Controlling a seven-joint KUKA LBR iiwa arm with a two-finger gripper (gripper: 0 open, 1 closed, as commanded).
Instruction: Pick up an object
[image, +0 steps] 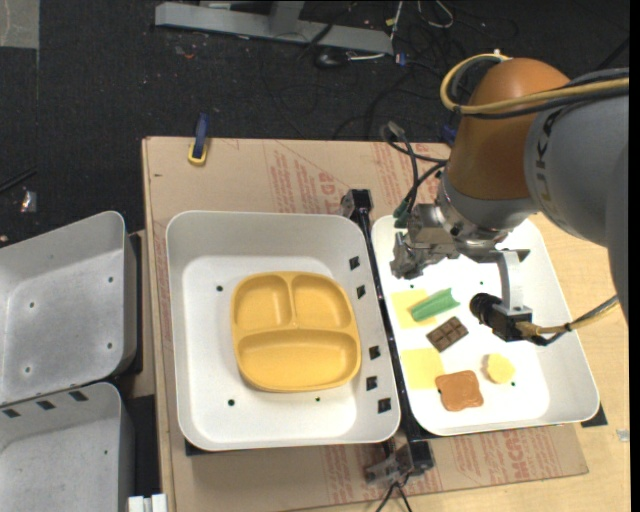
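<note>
- The tool (412, 255) is seen above the right bin's (570, 385) upper left; its opening cannot be told.
- The green block (432, 304) lies just below it, long axis slanted.

Tabletop (260, 160): bare cardboard-brown board, red lettering. Two shallow white bins directly on it, touching — left bin (200, 240), right bin (560, 395). Blue-yellow clamp (199, 140) at far-left edge.
</note>
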